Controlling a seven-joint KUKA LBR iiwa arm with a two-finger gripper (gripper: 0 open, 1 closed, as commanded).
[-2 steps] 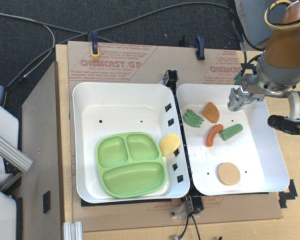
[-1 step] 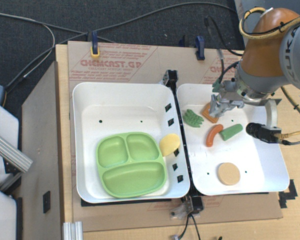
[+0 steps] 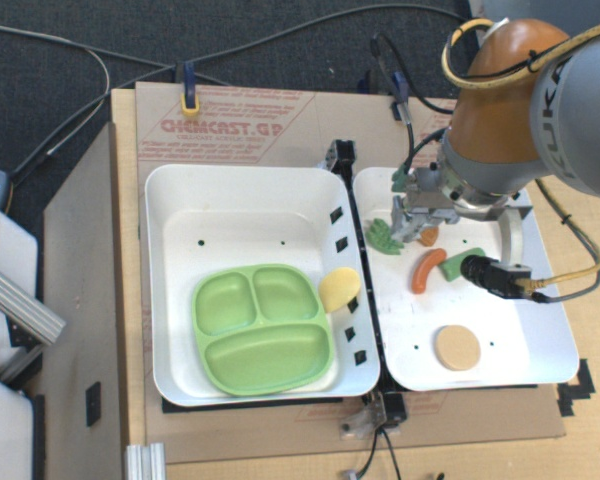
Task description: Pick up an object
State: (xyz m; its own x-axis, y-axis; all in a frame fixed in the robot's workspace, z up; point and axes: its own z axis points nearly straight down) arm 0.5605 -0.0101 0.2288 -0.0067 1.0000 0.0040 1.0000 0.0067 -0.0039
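Two shallow white bins point(image 3: 170, 268) sit side by side. Nearest in the right one lies a round tan disc point(image 3: 458, 348), then an orange carrot-shaped piece point(image 3: 427, 270). Beyond, the gripper point(image 3: 412, 230) hangs beside a green leafy piece point(image 3: 383, 238); whether it grips anything, I cannot tell.

Both white bins point(image 3: 170, 268) appeared to be smooth, faintly glossy plastic. The green divided plate point(image 3: 263, 328), well left of and below the gripper point(image 3: 412, 230), showed a smooth, softly shiny plastic surface. The orange carrot-shaped piece point(image 3: 426, 269), just below the gripper, looked like smooth plastic; the tan disc point(image 3: 458, 348), farther below, looked matt. The gripper itself appeared metallic grey. The arm's orange band point(image 3: 500, 88) above it was glossy. The brown board point(image 3: 230, 118) beneath the bins looked like matt cardboard.
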